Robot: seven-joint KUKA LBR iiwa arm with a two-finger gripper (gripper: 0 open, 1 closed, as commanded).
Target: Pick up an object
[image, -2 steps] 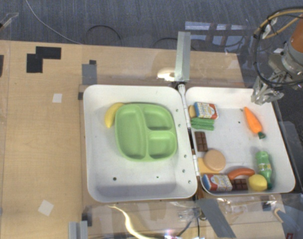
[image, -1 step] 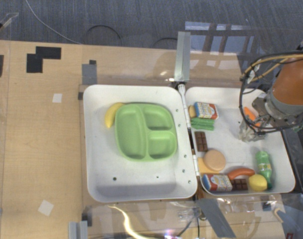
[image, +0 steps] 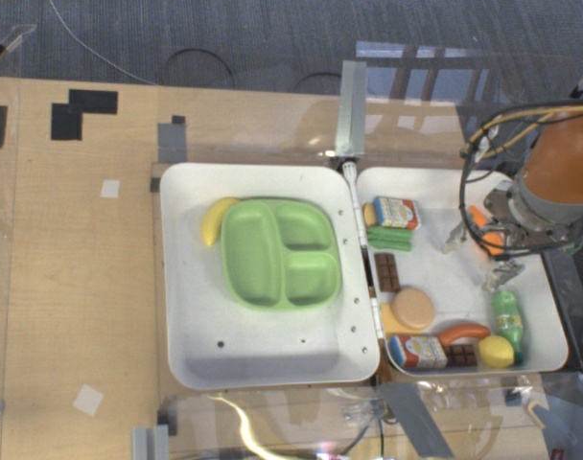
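Trouble is waiting if you are counting on a clean grab: the gripper (image: pixel 491 257) is hovering with fingers spread wide and holding nothing, crowded between the carrot (image: pixel 485 230) and green bottle (image: pixel 505 312) in the right bin (image: pixel 556 353).

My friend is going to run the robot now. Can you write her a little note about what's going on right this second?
Gripper: low over the right side of the right bin, near an orange toy. I can't tell whether it is open or shut, and nothing shows as held.
Right bin also holds: a small carton, green bar, chocolate bar, round bun, sausage, green bottle, lemon and a second carton.
Left bin: green divided plate, with a banana at its left edge.
Done: nothing lifted yet.
Left: grasp one object and raise it.
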